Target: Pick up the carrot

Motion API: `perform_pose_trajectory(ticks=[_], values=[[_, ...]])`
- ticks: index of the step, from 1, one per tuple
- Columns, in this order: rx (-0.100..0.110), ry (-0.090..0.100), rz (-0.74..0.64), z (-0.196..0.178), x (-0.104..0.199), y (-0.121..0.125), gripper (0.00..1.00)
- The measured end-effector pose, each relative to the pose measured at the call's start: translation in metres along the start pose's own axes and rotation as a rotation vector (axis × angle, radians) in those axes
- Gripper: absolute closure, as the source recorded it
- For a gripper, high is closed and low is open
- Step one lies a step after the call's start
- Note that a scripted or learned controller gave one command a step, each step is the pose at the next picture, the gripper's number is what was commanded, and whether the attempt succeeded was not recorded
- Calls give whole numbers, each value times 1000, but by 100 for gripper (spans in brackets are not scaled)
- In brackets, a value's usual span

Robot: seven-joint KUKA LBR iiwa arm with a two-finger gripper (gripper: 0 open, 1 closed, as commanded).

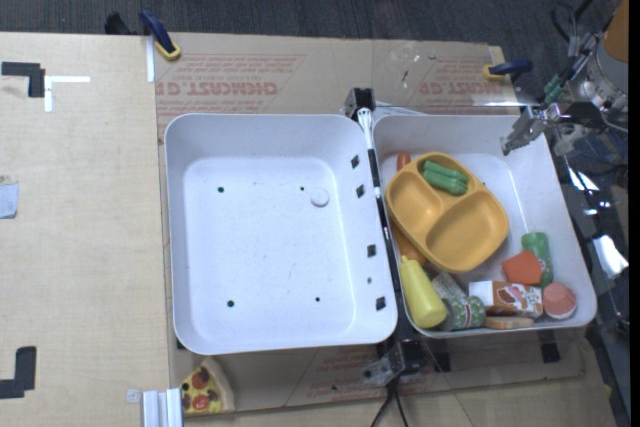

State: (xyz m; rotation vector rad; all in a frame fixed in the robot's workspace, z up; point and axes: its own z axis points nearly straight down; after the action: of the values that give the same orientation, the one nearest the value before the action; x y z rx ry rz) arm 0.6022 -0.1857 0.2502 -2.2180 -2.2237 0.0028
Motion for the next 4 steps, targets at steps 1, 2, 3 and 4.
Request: perform_pose_trajectory(ticks=[1,2,3,4], values=[[-6,-2,-182,147,-23,-23,0],[-6,-6,-35,155,16,-32,0],[2,16,153,159,-25,8,0],[0,6,149,149,-28,8,100]])
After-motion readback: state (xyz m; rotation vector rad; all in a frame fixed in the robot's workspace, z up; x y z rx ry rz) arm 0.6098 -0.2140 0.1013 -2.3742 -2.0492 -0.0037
